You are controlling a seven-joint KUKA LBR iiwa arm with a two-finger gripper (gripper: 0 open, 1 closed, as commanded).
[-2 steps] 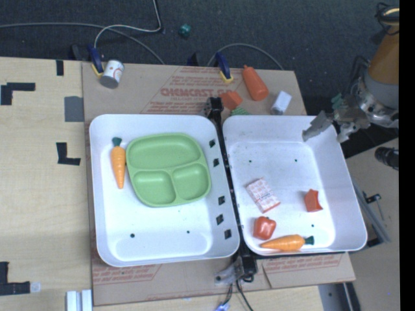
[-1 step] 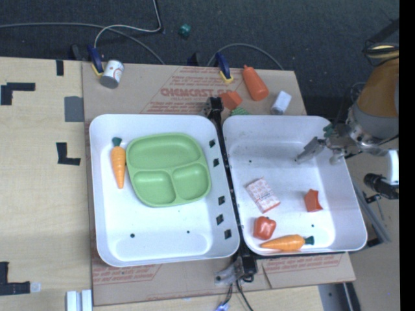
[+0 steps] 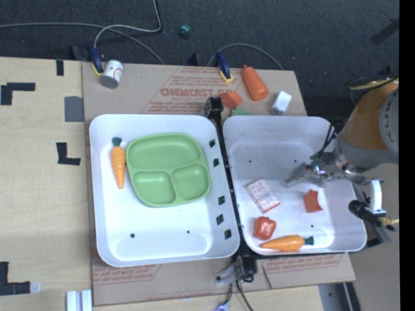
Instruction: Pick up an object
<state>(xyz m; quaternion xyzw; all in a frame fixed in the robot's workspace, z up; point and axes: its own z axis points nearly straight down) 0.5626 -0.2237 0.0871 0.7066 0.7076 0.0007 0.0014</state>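
Red block [image 3: 312,201] lies just below the gripper [image 3: 305,173], nearest of the bin's [image 3: 279,135] things. Its fingers look spread, gripping nothing.

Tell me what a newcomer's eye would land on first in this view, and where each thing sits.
The big green divided plate in the left bin stands out first, with a carrot lying beside it on its left. Next comes the grey arm with its orange band, whose gripper hangs over the right bin. Under it lie a white packet, two small red pieces and a second carrot near the front wall.
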